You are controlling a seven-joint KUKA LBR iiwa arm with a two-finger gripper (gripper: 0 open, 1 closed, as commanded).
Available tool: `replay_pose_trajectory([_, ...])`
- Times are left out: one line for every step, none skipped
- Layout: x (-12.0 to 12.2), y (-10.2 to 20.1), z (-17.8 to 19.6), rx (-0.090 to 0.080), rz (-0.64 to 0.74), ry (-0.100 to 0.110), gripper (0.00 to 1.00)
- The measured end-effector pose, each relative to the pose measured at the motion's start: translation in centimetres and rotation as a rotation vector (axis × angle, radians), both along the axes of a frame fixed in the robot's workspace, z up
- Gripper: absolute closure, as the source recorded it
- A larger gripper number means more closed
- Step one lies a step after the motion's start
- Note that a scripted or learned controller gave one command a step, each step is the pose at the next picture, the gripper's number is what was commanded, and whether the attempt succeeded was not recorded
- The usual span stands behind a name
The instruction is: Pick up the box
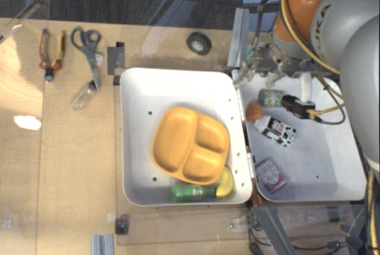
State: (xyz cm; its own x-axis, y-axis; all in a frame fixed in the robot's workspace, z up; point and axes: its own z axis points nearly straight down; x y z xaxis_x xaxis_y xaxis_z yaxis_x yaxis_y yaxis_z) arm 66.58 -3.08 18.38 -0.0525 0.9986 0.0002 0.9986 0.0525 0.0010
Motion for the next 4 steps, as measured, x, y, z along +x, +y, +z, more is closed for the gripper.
replay_pose_trajectory([-1.3,-6.2,-5.4,-0.004,0.003,-0.016,0.00])
replay_pose_trajectory([-7.5,-9.3,-8.8,-0.002,0.029,-0.023,0.00])
replay_pose_trajectory([-1.8,-12.8,-8.6,-0.005,0.211,-0.019,0.00])
replay_pose_trajectory([-10.8,-13.8,-6.6,-0.002,0.167,-0.007,0.00])
